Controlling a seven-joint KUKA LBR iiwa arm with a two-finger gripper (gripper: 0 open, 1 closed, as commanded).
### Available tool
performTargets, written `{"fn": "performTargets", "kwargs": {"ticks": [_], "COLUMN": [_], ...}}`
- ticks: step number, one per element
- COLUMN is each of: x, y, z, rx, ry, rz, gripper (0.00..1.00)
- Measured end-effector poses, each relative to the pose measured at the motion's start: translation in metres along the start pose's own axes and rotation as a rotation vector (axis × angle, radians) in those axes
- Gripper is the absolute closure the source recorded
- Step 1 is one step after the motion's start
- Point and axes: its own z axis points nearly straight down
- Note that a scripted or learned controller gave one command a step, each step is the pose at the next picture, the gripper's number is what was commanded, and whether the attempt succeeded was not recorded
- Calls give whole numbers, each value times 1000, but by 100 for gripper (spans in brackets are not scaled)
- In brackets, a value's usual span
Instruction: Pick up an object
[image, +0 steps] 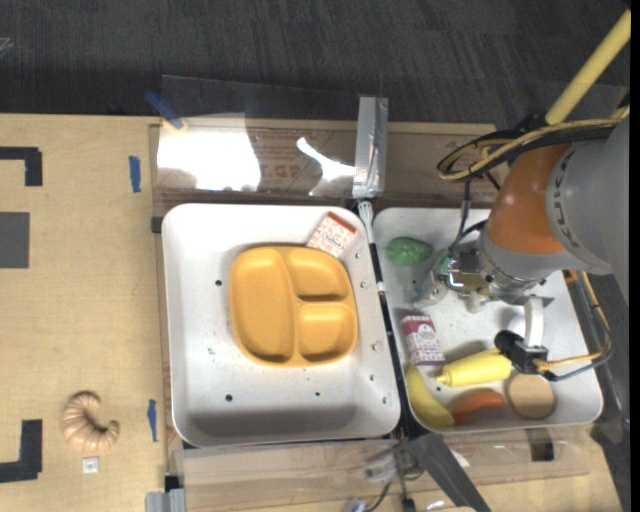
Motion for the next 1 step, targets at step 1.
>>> {"fn": "performTargets", "kwargs": {"ticks": [1], "x": [0], "y": [0], "z": [0], "rx": [0], "ry": [0], "rz": [0], "gripper": [0]}}
